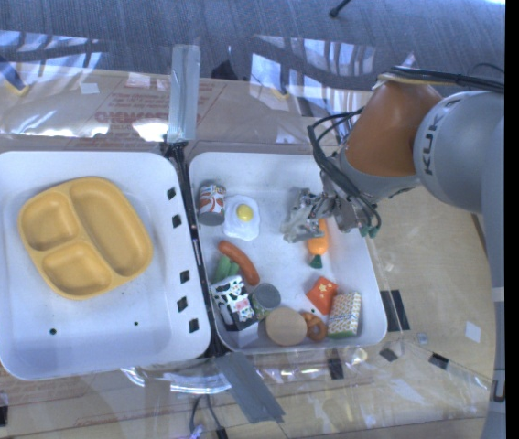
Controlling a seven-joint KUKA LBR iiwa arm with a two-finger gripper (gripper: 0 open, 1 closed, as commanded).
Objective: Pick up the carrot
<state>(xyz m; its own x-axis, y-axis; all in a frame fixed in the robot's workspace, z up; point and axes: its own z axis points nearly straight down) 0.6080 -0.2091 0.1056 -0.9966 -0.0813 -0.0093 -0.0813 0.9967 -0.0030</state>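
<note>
The arm (442, 144) reaches in, gripper (303, 219) lowered, perhaps tilted leftward.

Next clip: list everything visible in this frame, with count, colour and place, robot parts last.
Bins: 2, white, side by side on the bench.
Plate: 1, yellow, three compartments, in the left bin.
Carrot: 1, orange with green tip, right bin, just below the gripper.
Can: 1, red and white, right bin's upper left.
Fried egg: 1, white with yellow yolk, beside the can.
Sausage: 1, red-orange, right bin's middle.
Carton: 1, black and white, right bin's lower left.
Other toy foods: several, mixed colours, along the right bin's lower edge.
Arm: 1, grey with orange band, reaching from the right.
Gripper: 1, grey, over the right bin.
</note>
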